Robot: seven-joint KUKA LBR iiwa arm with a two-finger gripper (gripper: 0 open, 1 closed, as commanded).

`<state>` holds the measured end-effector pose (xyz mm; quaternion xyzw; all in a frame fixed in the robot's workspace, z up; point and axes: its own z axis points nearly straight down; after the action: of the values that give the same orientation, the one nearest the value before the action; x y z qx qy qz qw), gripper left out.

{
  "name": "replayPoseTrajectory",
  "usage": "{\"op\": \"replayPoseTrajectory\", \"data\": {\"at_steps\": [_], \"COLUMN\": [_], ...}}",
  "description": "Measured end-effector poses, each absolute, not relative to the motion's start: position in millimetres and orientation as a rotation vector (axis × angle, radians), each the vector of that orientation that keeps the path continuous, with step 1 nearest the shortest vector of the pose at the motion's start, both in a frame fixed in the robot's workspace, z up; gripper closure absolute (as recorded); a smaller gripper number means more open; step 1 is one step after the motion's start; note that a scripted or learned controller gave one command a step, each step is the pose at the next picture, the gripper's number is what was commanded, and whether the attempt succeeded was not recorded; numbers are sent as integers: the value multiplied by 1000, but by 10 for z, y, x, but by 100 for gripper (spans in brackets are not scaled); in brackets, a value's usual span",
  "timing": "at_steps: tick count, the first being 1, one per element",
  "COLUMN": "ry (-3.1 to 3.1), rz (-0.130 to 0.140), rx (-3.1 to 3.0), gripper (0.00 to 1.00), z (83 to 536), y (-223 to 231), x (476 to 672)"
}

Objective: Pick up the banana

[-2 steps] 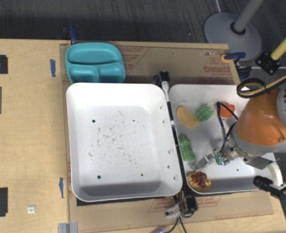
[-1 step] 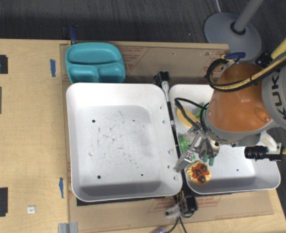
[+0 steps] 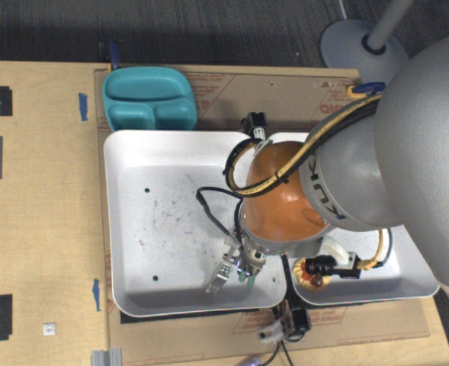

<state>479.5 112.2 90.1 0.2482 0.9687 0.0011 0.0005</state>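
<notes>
The hand point(image 3: 232, 271) of the grey arm with the orange band point(image 3: 285, 197) hangs low over the left shallow white bin point(image 3: 111, 204), close to that bin's front edge and near its front right corner; whether it is released or clenched I cannot tell, and nothing can be seen grasped in it. Where the banana lies cannot be told for certain: the arm's bulk covers much of the right shallow white bin point(image 3: 418, 284). A small yellow-orange shape point(image 3: 312, 282) by that bin's front edge, beneath the black and yellow cables point(image 3: 270, 178), may be part of it, but is too small to tell. If so, it lies right of the hand, across the wall between the bins, its long axis unreadable. A teal divided plastic tray point(image 3: 149, 97) sits on the brown worktop point(image 3: 41, 204) behind the left bin's back edge
</notes>
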Motion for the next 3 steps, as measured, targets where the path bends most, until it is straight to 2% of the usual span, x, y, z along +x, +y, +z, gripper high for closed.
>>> {"op": "replayPoseTrajectory", "data": {"at_steps": [1, 2, 3], "ry": [3060, 2983, 3089], "rz": [9, 7, 3], "rx": [686, 972, 549], "gripper": [0, 0, 0], "z": [871, 870, 1666], "y": [1766, 2253, 2018], "x": [5147, 5431, 5348]}}
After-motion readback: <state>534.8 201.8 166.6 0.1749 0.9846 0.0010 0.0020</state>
